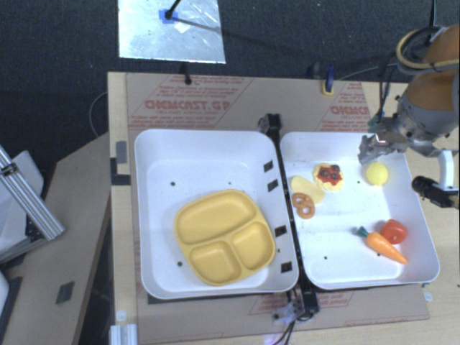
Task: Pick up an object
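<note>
The right bin (pixel 338 272) holds a yellow lemon (pixel 376 173), a small round pizza toy (pixel 328 176), a pale yellow slice (pixel 308 189) with a brown pretzel (pixel 304 206) on it, an orange carrot (pixel 384 246) and a red tomato (pixel 393 231). My gripper (pixel 373 148) hangs at the bin's far right corner, just above and left of the lemon. Nothing shows between its fingers.
In the left bin (pixel 165 164) lies a yellow divided tray (pixel 224 236). Black clips run along the seam between the two bins (pixel 277 192). A shiny metal sheet (pixel 171 21) lies beyond the bench at the top.
</note>
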